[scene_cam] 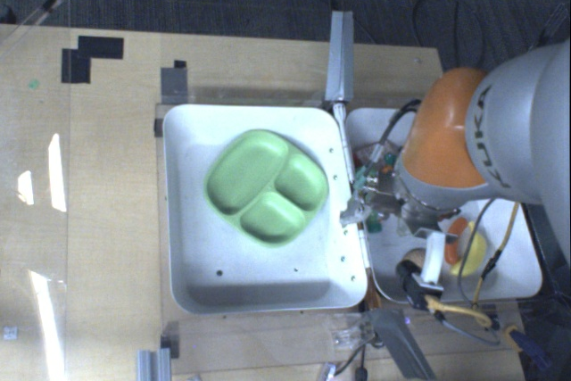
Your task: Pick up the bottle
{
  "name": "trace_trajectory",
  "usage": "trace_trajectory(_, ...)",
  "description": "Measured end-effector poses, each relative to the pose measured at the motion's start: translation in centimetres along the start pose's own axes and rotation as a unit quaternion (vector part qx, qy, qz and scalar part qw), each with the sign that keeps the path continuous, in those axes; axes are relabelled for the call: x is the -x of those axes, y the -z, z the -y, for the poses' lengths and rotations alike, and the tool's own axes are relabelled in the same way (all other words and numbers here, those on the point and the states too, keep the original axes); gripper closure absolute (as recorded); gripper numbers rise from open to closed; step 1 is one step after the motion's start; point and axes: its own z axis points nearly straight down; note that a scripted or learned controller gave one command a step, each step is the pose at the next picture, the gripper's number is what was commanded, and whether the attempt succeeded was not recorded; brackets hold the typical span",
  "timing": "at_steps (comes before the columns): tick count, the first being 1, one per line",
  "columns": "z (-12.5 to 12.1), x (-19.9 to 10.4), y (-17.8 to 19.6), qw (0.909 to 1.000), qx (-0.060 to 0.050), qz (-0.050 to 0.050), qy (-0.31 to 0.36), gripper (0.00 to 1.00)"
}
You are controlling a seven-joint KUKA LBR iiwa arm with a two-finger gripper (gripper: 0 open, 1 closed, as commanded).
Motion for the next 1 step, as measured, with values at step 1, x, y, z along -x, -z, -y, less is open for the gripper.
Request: trace_trajectory(1,-0.17,0.04,0.72,1.0,-0.001,0.0,0.0,1.0)
